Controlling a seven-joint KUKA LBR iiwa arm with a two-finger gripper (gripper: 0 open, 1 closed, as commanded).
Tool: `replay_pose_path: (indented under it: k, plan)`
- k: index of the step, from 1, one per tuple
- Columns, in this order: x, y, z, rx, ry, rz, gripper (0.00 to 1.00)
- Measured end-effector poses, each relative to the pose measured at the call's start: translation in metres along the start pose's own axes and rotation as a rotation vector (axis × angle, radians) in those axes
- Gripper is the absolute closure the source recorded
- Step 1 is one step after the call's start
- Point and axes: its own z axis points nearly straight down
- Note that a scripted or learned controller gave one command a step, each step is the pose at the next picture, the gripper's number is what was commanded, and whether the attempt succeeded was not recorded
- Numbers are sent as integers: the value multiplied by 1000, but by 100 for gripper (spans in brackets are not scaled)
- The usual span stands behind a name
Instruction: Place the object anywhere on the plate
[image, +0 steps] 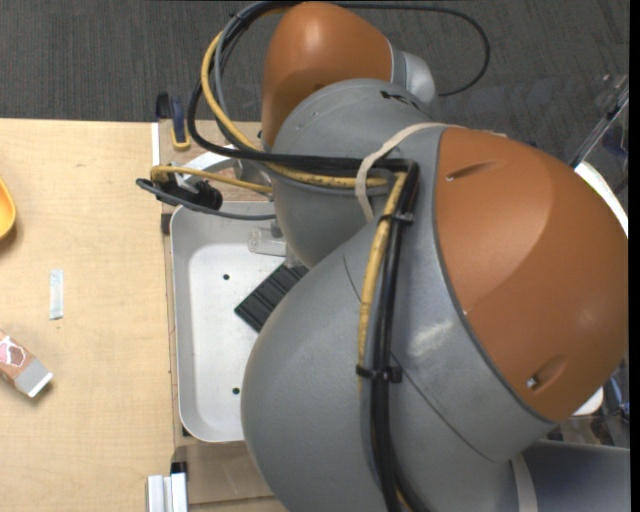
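Dark ribbed slab (263, 299), likely the object to move, lies flat in the white bin (200, 400), half hidden under the grey arm (400, 330). The arm's bulk covers its fingers, so I cannot tell their state. This looks like the pickup stage. Next comes a sure grasp, then a carry to the plate, perhaps the orange rim (5, 212) across the tabletop (90, 200).

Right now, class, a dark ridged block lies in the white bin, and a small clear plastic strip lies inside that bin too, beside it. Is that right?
Not quite. The dark ridged block does lie in the white bin, partly hidden by the arm. But the small clear plastic strip lies outside the bin, on the wooden bench to its left, as the camera view shows.
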Motion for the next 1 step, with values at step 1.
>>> replay_pose_path:
  k: [1]
  plan:
    - [43,8,-108,-1,-4,-384,100]
